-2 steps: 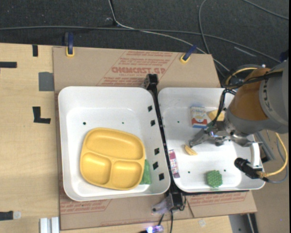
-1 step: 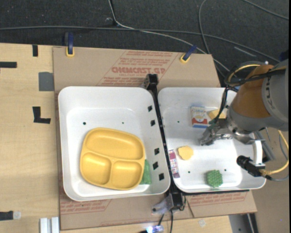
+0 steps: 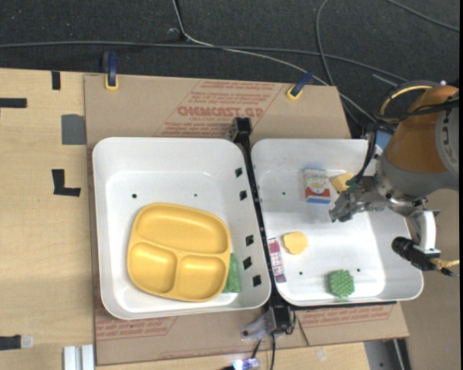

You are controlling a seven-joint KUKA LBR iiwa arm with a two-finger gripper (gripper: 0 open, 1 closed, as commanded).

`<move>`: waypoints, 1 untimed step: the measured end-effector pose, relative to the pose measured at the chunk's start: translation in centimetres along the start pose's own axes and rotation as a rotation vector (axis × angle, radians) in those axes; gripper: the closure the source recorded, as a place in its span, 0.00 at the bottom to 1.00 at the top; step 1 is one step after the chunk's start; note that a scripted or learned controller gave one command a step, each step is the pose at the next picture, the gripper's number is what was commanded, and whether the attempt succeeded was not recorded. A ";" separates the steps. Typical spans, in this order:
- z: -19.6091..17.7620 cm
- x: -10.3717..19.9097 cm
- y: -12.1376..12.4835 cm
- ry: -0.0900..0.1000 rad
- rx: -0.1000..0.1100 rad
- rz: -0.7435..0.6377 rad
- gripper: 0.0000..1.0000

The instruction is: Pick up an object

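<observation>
One fixed camera looks down at a slant on both white bins [image 3: 108,168], the arm [image 3: 420,149] entering from the right.

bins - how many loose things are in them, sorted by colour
yellow: 3 - divided tray, round piece, small piece beside the end effector
green: 2 - round object, item behind the tray
white, red and blue: 1 - small carton
pink: 1 - packet
total: 7

The arm [image 3: 420,149] is seen at the frame's right edge, orange band uppermost, wrist bent leftward. The gripper [image 3: 342,209] is positioned right of centre, pointed down-left.
</observation>
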State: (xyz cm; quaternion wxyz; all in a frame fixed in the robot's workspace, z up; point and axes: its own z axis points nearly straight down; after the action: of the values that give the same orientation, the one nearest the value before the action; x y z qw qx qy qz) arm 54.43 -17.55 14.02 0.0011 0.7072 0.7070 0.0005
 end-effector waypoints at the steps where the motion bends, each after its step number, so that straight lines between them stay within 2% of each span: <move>1: -4.6 -0.4 0.8 -0.001 -0.002 -0.001 1.00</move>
State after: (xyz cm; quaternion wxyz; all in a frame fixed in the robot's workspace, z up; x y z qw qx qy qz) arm 55.23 -17.99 18.67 0.0019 0.7067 0.7075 0.0008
